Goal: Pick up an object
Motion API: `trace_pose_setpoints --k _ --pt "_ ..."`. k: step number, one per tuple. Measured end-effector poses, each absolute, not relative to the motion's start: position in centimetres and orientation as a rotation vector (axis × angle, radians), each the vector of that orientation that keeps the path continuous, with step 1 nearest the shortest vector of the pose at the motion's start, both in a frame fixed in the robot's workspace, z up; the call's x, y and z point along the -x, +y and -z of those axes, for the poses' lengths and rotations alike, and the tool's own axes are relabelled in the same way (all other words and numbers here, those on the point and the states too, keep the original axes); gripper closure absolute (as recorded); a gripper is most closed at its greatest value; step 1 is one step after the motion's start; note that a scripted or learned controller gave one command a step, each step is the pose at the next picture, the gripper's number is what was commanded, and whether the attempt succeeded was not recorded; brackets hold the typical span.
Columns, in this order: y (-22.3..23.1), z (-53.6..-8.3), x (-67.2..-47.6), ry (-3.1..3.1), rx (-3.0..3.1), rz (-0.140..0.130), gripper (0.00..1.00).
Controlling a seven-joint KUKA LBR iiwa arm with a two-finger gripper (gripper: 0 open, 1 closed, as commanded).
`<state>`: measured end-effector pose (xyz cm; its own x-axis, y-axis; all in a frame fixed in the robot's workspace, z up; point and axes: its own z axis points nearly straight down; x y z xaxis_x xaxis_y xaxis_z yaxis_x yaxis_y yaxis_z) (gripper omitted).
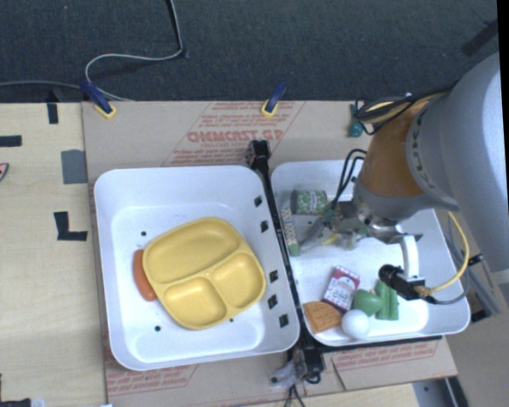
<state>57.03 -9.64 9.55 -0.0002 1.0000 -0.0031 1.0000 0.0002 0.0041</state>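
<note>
Your end effector (325, 231) sits low in the right bin (442, 316), grip state unclear; that small green packet (307, 202) looks light, crinkly, so pinch its edges.

Below me, a sheet of brown cardboard (233, 131) with red printing lies under both bins. Two yellow clips (274, 102) pinch its far edge, near a thin cable (134, 58) looping over dark carpet (313, 31). Left of it is pale wooden benchtop (36, 280) with black tape marks (67, 225).
</note>
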Motion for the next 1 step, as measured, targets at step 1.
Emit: trace_pose_setpoints --k 1 --pt "-9.58 -10.46 -57.00 2.220 -2.218 0.000 1.00"
